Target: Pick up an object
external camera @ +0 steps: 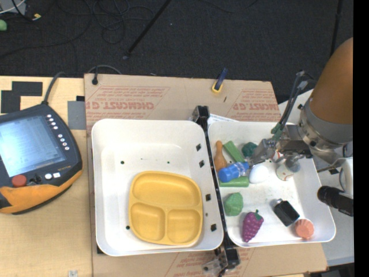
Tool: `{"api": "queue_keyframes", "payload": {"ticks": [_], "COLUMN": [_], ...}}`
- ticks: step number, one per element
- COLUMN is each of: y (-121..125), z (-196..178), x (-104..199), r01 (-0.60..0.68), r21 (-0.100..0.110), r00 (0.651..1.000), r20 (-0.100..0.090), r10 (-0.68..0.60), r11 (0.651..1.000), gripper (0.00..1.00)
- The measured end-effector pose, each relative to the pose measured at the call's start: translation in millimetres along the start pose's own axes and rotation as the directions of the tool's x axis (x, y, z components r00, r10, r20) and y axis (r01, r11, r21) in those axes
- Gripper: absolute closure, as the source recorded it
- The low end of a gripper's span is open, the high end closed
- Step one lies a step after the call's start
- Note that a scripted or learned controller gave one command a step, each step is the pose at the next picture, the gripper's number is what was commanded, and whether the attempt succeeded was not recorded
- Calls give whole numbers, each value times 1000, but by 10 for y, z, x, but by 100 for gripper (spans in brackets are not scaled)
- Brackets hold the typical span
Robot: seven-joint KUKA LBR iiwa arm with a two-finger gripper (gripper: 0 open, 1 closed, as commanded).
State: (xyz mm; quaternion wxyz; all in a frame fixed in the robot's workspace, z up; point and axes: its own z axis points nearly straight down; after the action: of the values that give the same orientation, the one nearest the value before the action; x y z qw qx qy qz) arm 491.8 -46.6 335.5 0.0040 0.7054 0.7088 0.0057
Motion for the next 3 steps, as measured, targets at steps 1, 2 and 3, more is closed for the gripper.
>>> {"api": "queue_keyframes", "payload": {"ticks": [1,2,3], "y": [-4,8,-176], "z": [-2,-738,294], "x": [-14,440,1008], "r01": [-1,-1,-1], "r21": [18,9,26], "r00": [1000,1000,1000], "r20": [2,1,2], "r10": [1,1,1], "r11": [1000,1000,1000], "gripper": [100,100,100]}}
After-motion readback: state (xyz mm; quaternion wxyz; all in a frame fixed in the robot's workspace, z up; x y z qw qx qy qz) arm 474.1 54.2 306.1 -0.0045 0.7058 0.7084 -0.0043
